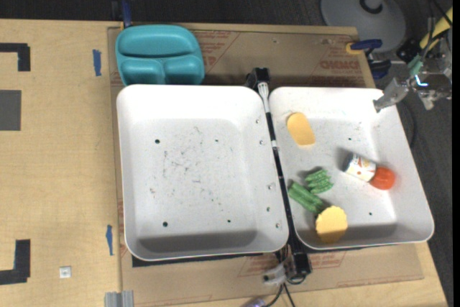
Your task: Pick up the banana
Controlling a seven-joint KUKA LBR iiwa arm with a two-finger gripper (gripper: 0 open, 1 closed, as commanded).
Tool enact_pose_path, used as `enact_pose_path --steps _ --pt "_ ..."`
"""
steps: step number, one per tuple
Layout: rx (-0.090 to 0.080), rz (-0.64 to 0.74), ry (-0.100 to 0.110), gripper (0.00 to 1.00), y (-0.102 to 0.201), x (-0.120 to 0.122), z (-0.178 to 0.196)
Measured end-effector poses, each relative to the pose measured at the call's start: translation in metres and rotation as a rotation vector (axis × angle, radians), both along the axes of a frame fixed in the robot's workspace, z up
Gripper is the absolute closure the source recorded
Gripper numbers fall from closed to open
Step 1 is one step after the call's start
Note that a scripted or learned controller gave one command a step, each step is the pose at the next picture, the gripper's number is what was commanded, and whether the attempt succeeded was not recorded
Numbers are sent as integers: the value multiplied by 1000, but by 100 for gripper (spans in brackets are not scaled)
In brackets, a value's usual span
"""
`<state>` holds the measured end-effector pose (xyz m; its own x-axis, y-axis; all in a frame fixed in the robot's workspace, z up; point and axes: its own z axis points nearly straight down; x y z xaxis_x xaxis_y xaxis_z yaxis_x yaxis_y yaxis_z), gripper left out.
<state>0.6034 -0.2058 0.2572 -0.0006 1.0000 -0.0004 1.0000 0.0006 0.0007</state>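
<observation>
Two shallow white bins with rounded corners sit side by side on a sheet of brown cardboard [302, 50] laid over the pale wooden bench [57, 154]. The left bin [136, 219] has a smooth, glossy floor marked with faint scuffs and a few small dark holes.

The right bin [410, 219] holds all the loose items. Two yellow pieces could be the banana, and it is not clear which one is:
- a smooth yellow-orange oblong piece [300, 129], rounded at both ends, near the bin's upper left
- a stubby yellow chunk [331, 221] with a flat top, by the front wall

Touching or just beside the chunk lies a green ridged item [310, 187] in two stalk-like parts. Further right is a small white container [359, 167], tipped over, touching a round orange-red ball [384, 179].

The gripper [392, 92], grey metal with angular edges, hangs over the right bin's far right corner, well apart from both yellow pieces. Whether it is open or closed cannot be made out, and nothing is visibly held.

Behind the left bin stands a teal plastic tray [159, 54] with moulded compartments and soft, rounded edges
</observation>
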Motion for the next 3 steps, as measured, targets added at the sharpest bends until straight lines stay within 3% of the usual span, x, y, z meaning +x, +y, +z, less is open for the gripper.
enact_pose_path --steps 1,2,3 --pt "1 178 1 0 30 -47 -117" --pt "-1 -46 -11 0 86 -97 -167" --pt "-4 -58 -17 0 110 -119 -167"
